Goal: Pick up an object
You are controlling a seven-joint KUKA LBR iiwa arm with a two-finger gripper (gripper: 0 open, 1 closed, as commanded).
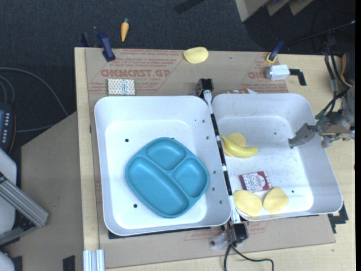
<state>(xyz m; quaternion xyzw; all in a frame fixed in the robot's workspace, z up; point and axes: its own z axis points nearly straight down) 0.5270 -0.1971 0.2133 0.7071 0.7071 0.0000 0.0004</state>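
The right bin (316,176) holds a yellow banana-shaped toy (238,145) near its left wall. A small red packet (254,181) lies in its middle, and two yellow rounded pieces (247,202) (276,200) sit side by side at its front edge. My gripper (297,139) hangs at the bin's right side, over its white floor and well to the right of the banana toy. It touches none of the objects, and nothing shows in its grasp. The left bin (113,123) contains a blue divided plate (167,176).
On the bench behind the bins lie a yellow lemon-like piece (196,55), a small patterned packet (121,86) and a white block (278,71). Blue clamps (105,47) (274,51) stand at the back edge. An orange carrot toy (124,30) lies on the floor beyond.
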